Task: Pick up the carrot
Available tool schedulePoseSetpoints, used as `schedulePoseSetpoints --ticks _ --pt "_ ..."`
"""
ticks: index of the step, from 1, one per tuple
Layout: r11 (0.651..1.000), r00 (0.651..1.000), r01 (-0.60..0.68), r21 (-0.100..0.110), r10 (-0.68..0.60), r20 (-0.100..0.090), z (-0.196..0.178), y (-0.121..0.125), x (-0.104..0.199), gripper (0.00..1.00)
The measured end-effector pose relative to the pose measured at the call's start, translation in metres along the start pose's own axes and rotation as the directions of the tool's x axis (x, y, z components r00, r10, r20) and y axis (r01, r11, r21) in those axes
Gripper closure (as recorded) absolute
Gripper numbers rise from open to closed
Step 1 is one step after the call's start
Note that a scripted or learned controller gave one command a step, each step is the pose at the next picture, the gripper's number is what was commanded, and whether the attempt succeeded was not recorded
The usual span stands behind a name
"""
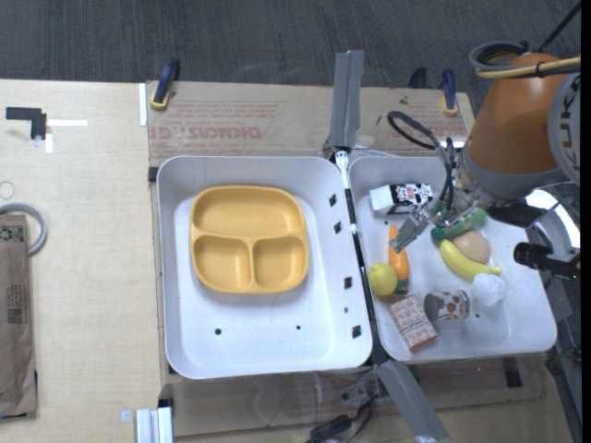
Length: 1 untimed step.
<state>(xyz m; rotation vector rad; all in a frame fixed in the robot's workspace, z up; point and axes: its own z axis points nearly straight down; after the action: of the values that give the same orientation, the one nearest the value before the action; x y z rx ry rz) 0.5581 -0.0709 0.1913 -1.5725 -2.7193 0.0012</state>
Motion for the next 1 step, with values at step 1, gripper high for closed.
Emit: schedulePoseSetpoints --ticks 1 --pt "0.986 0.986 0.166 -0.001 -0.166 0.001 0.0996 -0.012 -0.0312 0.0"
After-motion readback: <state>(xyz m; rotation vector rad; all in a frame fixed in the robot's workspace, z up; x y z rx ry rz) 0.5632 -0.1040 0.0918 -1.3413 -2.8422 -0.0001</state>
